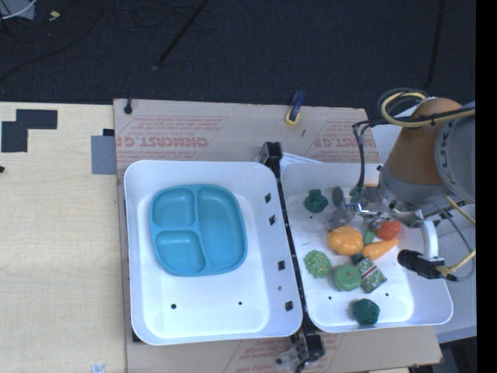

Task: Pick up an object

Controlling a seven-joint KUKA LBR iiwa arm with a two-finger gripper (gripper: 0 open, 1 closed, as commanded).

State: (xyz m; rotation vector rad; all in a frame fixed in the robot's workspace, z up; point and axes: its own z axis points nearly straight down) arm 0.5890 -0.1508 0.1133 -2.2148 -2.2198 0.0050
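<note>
My gripper (pixel 339 209) hangs low over the right bin (pixel 431 305), near its upper middle. Its two grey fingers stand apart, open, and I see nothing between them. Just left of it lies a dark green toy vegetable (pixel 315 202). Just below it sits a yellow-orange toy fruit (pixel 345 240). To the right of that fruit are an orange carrot (pixel 379 249) and a red tomato (pixel 388 228), the tomato partly under the wrist.
Lower in the right bin lie a light green broccoli (pixel 317 263), a green round piece (pixel 347 277), a small patterned box (pixel 371 275) and a dark green lump (pixel 365 311). The left bin (pixel 147 301) holds a blue divided plate (pixel 198 229).
</note>
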